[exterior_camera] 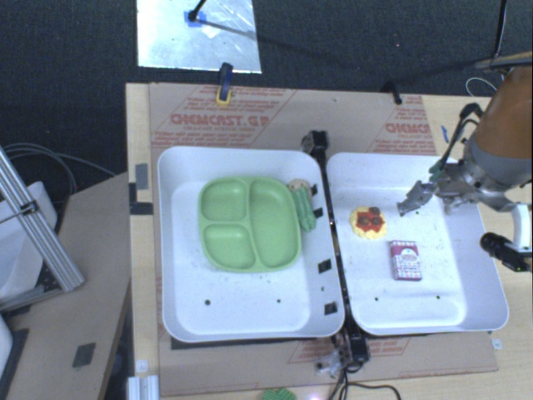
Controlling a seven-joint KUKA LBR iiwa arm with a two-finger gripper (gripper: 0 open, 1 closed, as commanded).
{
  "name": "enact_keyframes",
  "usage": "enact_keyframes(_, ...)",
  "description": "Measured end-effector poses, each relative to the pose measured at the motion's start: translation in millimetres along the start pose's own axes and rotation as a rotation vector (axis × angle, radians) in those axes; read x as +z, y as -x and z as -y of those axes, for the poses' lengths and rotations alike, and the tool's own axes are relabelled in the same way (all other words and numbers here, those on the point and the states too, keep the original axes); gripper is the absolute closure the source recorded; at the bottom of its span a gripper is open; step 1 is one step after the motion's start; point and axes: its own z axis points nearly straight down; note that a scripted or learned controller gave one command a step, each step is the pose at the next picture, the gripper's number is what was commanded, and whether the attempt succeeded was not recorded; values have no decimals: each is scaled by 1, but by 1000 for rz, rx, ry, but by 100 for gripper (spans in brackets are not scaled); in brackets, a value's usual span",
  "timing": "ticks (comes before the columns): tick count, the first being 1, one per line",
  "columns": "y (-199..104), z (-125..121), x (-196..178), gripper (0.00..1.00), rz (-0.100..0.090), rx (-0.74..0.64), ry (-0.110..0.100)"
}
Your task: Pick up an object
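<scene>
**Q:** Nearest the cam, what's there?

**A:** Bench front edge, w/ a clump of cables just below where the two bins meet. A bit of smth green at the very bottom, too cut off to tell what.

**Q:** Left bin?

**A:** Left bin holds a green divided plate, three sections, lying flat approx. in the bin's middle, nearer the back wall than the front. Along the plate's right edge, touching it, a green pod-like thing w/ a tan piece at its back end. Can't tell exactly what those are.

**Q:** Right bin?

**A:** Right bin has two things. A small yellow toy w/ red bits on top, near the left wall, about midway front to back. A red-and-white box just beside it, toward the front and a bit right, lying flat, not touching the toy.

**Q:** Arm?

**A:** Comes in from the right, orange band over the bin's back right corner. Gripper sits over the right bin, tips pointing left toward the toy, close to it but apart.

**Q:** Holding anything?

**A:** Nothing seen btwn the fingers. Released or clenched — can't tell, too blurry at the tips.

**Q:** Beyond the bench?

**A:** Yellow-and-dark clamp at the back edge, and a shiny sheet on dark carpet behind. Metal frame off the left side.
</scene>
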Motion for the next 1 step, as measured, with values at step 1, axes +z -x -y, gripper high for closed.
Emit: enact_keyframes(1, 19, 11, 44, 0, 0, 3, -4)
